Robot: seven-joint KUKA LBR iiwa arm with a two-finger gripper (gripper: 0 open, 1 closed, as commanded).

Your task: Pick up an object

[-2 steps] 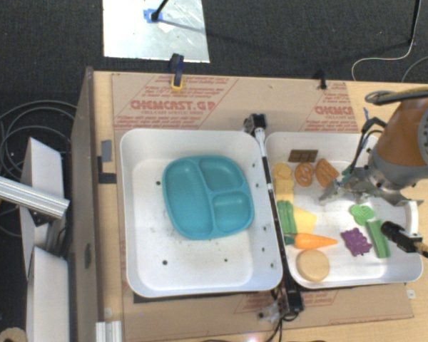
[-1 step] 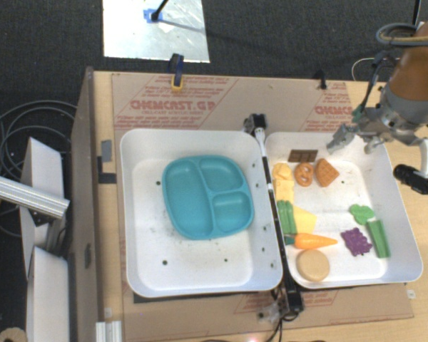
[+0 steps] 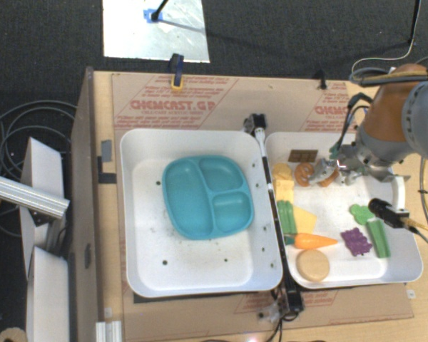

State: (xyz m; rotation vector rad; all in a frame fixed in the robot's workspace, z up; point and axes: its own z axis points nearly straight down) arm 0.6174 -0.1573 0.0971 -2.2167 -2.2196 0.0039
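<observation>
Tool (image 3: 327, 168) hangs low over the upper left part of the right bin (image 3: 406, 266), at the end of the grey arm (image 3: 406, 127) that comes in from the frame's right edge. Clutter and glare around it hide its grip, so I cannot tell whether it is open or closed, or whether it has hold of anything. Touching or just under its tip lies a small brown-orange piece (image 3: 307, 172), perhaps a pretzel; the view is too coarse to be sure.

Just above that piece, near the bin's top wall, lies a brown block (image 3: 303, 155). To the left, against the wall shared with the other bin, sits a yellow piece (image 3: 282, 180), and below it a green piece (image 3: 286, 217) with a yellow wedge (image 3: 305, 221) beside it. A carrot (image 3: 316, 241) lies across the lower middle, pointing right, with a tan disc (image 3: 313, 265) just beneath it. To the right of the carrot are purple grapes (image 3: 356, 241), a green stick (image 3: 378, 238) and, above them, a green leafy piece (image 3: 359, 211).

Left bin (image 3: 146, 262) holds a teal divided plate (image 3: 207, 196) near its centre. Both bins rest on the tabletop (image 3: 200, 98).
</observation>
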